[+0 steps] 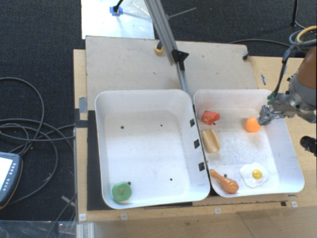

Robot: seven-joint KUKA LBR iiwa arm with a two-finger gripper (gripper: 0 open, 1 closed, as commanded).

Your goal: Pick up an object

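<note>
**Two bins, five objects, claw at the orange ball**

Two shallow white bins sit side by side on your counter [124,66]. Look at the right bin [282,148] first: it holds most of the objects. An orange ball [252,125] lies toward its far right side, and the claw [264,117] sits right against the ball's upper right edge, close enough that they seem to touch. You cannot tell from this slanted view whether the claw is spread or closed, and you cannot see the ball between its tips, so do not count it as gripped. The grey arm [303,90] reaches in from the right, over the bin's right rim.

Along the left side of the same bin you have a small red block [210,116] at the far end, with a tan bun-shaped piece [211,141] just nearer than it. At the near edge lies an orange carrot-like piece [224,181], tilted, and just to its right a toy fried egg [254,175], white with a yellow yolk. Both lie well apart from the ball.

Your left bin [143,103] carries one thing: a green round piece [121,192] in its near left corner.

A grey metal pole [163,24] slants down from the far side to the seam between the bins.
</note>
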